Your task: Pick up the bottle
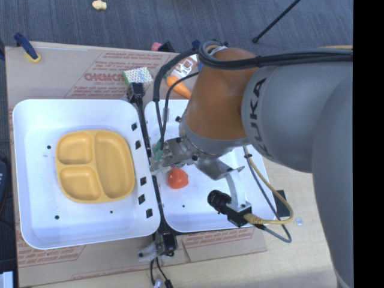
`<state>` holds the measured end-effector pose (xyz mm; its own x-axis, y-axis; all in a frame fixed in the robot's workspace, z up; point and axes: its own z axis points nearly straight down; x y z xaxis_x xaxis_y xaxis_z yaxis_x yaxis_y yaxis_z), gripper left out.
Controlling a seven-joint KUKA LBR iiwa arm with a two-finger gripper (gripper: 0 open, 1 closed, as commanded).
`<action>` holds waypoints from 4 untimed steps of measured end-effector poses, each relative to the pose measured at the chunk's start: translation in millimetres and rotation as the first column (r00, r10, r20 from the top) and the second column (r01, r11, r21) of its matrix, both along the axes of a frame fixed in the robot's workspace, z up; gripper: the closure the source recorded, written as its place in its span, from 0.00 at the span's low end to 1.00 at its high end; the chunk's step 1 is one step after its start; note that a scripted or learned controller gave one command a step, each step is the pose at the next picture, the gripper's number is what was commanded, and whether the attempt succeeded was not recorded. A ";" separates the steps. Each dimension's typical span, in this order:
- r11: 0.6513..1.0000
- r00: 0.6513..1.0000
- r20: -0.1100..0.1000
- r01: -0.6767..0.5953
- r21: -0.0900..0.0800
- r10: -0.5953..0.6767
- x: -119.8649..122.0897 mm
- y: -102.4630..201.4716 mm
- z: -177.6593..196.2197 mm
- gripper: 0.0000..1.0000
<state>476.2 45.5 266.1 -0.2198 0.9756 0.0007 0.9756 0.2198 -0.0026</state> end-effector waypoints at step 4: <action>0.998 0.998 -0.003 0.070 0.000 -0.070 -0.7 -64.9 -75.2 1.00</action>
